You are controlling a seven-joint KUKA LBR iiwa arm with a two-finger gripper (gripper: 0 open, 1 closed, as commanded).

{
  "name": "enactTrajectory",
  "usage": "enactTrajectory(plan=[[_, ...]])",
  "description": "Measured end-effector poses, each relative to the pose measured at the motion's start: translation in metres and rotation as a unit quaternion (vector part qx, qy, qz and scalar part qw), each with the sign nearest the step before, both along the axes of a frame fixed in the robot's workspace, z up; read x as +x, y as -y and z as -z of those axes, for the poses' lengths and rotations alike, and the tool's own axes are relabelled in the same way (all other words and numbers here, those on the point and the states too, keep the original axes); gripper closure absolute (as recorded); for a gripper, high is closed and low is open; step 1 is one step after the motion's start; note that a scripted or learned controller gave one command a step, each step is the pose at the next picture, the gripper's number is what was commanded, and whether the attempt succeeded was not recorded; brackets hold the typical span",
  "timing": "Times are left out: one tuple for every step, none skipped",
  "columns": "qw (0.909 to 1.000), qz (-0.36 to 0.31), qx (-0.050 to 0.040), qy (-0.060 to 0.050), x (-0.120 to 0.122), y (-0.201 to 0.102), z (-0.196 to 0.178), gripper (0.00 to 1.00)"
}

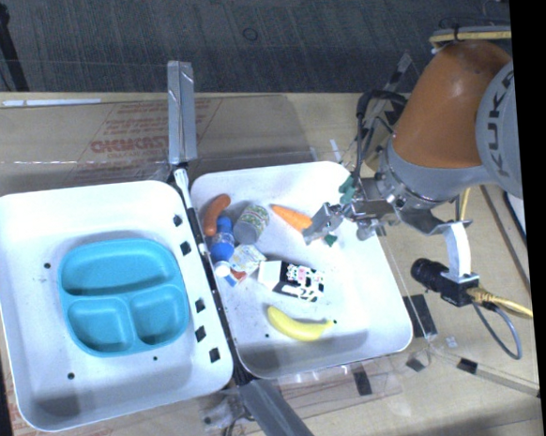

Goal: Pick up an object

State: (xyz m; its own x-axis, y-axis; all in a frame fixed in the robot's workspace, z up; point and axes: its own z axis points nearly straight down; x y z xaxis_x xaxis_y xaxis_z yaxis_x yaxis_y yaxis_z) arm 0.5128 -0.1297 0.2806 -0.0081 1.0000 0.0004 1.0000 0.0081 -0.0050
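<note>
Claw (328, 225): you can't tell if it's apart or together; it sits right of centre frame, over the right bin (380, 319).
Carrot (293, 217): just left of it.
Risk: you may nudge the carrot away, grabbing nothing.

Bare bin floor along right bin (381, 331) far wall; carrot (292, 217), cow-print card (299, 281), banana (296, 324) crowding middle; can (250, 222), sausage (214, 210) blocking left side.

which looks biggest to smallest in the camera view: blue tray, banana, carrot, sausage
1. blue tray, by far the largest, in the left bin
2. banana
3. carrot and sausage: they look about alike in size, so I won't rank one over the other.
</note>
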Motion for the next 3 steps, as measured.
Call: enactTrajectory(plan=[[0.9991, 0.043, -0.0001, -0.001, 0.056, 0.046, 0.132, 0.00], [1.0000, 0.002, 0.0001, 0.001, 0.127, 0.065, 0.189, 0.00], [1.0000, 0.000, 0.0003, 0.000, 0.128, 0.064, 0.179, 1.00]])
